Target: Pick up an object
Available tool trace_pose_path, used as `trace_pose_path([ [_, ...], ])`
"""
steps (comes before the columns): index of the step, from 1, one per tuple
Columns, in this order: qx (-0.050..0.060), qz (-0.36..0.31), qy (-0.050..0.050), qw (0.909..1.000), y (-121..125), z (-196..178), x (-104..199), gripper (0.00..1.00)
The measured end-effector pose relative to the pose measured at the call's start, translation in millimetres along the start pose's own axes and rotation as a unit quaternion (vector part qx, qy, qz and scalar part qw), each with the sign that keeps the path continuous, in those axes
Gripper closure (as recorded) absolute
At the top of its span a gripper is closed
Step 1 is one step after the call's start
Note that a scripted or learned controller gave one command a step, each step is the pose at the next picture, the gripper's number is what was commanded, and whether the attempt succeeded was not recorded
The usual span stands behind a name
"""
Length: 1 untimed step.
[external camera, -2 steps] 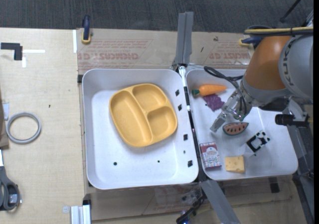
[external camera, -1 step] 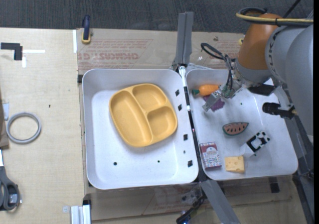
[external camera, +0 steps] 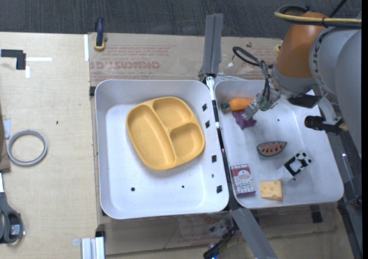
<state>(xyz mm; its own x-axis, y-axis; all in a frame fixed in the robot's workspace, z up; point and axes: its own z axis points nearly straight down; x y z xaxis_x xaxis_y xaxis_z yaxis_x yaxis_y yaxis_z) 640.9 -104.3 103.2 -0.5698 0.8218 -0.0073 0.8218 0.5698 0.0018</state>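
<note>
On the bench, seen from above at a slant, two shallow white bins sit side by side. At the left, the left bin holds a yellow divided plate, lying near its middle. At the right, the right bin holds several small toys: an orange carrot near the far left corner, a purple piece just beside and in front of it, a watermelon slice near the middle, a black-and-white clip to its right, and a small red carton and a yellow cheese wedge along the near edge. A grey arm with an orange band reaches in from the right, and its gripper hangs low over the far left part of the right bin. Its tip sits just right of the carrot and just above the purple piece, close to both or touching them; which, cannot be told. Whether the claw is released or clenched cannot be told from this angle, and no object is plainly seen inside it. The carrot lies with its long axis running roughly left to right, pointing toward the claw. Judging from this, the carrot or the purple piece is the likely target, and the grasp seems not yet secured.
</note>
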Motion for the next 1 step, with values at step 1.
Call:
trace_pose_path([
  [1, 0.000, -0.087, 0.002, 0.9962, 27.8, -171.1, 5.3, 1.00],
])
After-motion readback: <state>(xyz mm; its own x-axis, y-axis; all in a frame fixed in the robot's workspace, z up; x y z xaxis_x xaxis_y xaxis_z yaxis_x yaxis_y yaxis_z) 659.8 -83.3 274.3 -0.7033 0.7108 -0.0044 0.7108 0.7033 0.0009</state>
